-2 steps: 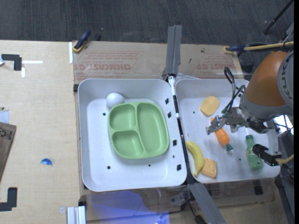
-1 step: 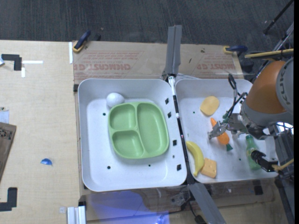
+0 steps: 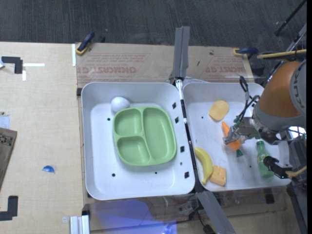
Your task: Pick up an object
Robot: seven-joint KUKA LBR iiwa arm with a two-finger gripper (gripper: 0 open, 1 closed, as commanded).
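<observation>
- carrot (image 3: 225, 129): small, orange, lying flat in the right bin (image 3: 204, 94), roughly mid-bin. Narrow end points toward the bin's far wall; the near end runs under the gripper (image 3: 233, 138), so its full length can't be seen. Can't tell if it's touching the fingers or just beneath them.
- a second orange bit shows just under the gripper, near side of the carrot. Can't tell if it's part of the carrot or a separate piece.
- the carrot sits on the bin floor, not visibly lifted, just nearer than the yellow round piece (image 3: 219, 110), apart from it.
</observation>
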